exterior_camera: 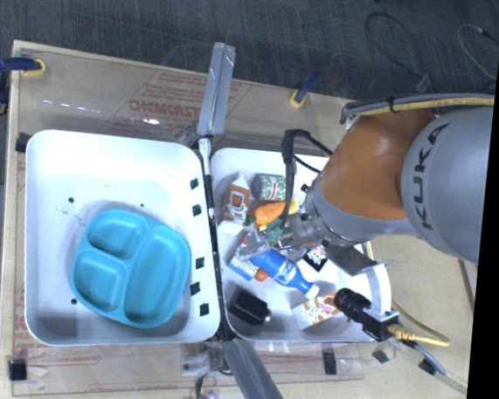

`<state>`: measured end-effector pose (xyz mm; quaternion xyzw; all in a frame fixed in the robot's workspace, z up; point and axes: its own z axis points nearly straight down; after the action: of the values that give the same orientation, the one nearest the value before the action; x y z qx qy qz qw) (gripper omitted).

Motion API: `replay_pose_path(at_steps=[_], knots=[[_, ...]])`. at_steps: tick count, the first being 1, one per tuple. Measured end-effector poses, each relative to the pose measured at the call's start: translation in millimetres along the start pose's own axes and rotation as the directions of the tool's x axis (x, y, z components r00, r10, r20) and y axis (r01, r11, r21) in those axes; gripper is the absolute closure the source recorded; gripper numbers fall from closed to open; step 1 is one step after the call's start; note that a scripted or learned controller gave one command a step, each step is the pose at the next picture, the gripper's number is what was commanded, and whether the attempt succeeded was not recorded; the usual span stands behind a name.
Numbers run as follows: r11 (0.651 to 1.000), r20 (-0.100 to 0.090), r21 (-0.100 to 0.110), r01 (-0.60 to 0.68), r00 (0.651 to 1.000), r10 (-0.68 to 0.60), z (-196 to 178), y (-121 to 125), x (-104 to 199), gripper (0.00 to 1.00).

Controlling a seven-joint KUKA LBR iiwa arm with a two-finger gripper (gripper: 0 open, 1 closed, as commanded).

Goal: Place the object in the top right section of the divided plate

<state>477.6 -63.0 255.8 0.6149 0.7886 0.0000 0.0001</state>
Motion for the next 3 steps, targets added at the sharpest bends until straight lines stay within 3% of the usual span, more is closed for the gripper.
replay_pose_path(at_steps=[1, 2, 3], knots=[[0.997, -0.001, 0.005, 0.076, 0.997, -0.076, 44.3, 39.3, 52.3, 1.00], [0.977, -0.001, 0.004, 0.213, 0.977, -0.213, 65.4, 80.7, 144.3, 1.00], [0.947, -0.001, 0.002, 0.321, 0.947, -0.321, 51.6, 122.2, 193.6, 1.00]])
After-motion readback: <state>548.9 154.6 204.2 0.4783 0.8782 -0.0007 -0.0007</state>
